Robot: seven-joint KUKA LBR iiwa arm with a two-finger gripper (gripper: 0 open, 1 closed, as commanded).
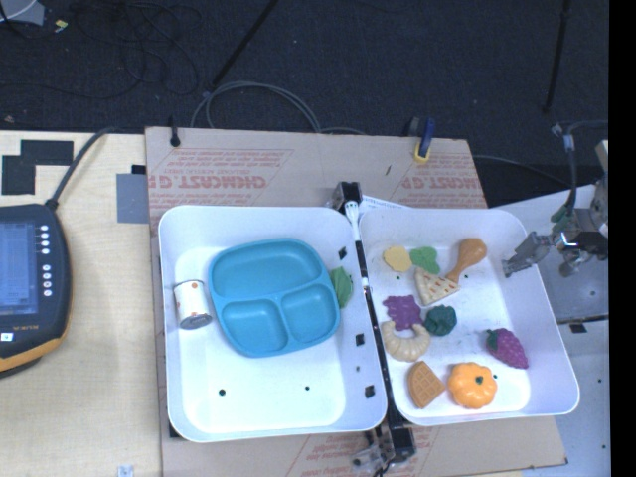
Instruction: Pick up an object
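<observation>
While the tool, grip seemingly unreadable, hangs right, the drumstick lies just left.

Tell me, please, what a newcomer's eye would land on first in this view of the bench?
Probably the blue divided tray, which takes up much of the left bin, with a small can beside it. Next comes the bright scatter of toy food in the right bin, above all the orange pumpkin at its near edge.

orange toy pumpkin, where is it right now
The orange plastic toy pumpkin sits in the right white bin, near its front edge, between the tan waffle piece and the purple grape bunch.
</observation>
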